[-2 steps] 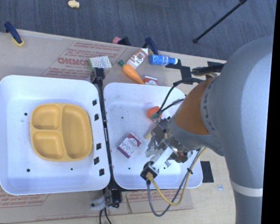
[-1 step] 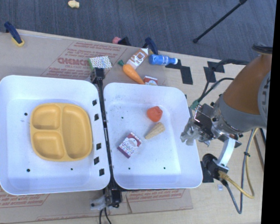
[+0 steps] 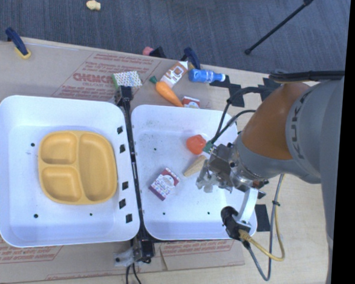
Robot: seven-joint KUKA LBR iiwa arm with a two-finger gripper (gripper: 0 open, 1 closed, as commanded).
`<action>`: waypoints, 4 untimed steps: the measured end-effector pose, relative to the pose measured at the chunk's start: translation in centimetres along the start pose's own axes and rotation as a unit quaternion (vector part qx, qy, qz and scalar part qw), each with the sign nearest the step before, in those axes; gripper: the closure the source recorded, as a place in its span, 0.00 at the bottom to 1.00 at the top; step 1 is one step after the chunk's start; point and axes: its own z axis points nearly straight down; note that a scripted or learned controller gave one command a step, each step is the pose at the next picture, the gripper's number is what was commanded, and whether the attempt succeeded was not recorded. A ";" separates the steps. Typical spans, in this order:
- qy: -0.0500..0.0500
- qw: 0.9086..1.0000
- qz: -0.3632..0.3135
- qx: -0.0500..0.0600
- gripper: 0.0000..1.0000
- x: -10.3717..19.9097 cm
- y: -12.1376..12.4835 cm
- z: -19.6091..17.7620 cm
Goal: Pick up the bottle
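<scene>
Found the gripper point(image 3: 209, 178) low over the right bin point(image 3: 159, 231), near its right wall, just beside a tan block point(image 3: 194, 166) and an orange-red piece point(image 3: 195, 144), with a small red-and-white carton point(image 3: 164, 184) a little to camera-left; could not tell whether wide or narrow, nor anything held. Spotted a blue bottle point(image 3: 205, 76) lying on the cardboard point(image 3: 79, 77) beyond both bins, well apart from the gripper, next to a white-and-orange bottle point(image 3: 174, 73) and a carrot point(image 3: 167, 93). Noted a yellow divided tray point(image 3: 77, 166) in the left bin point(image 3: 8, 217).
</scene>
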 end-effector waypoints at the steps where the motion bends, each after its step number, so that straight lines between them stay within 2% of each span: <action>1: 0.000 1.000 -0.019 0.001 1.00 1.3 -0.6 4.7; 2: 0.001 0.981 0.196 0.002 1.00 0.9 -0.3 8.0; 3: 0.000 0.987 0.162 -0.002 1.00 -2.7 1.3 -12.3; 4: 0.000 0.982 0.190 0.001 1.00 -4.4 4.5 5.4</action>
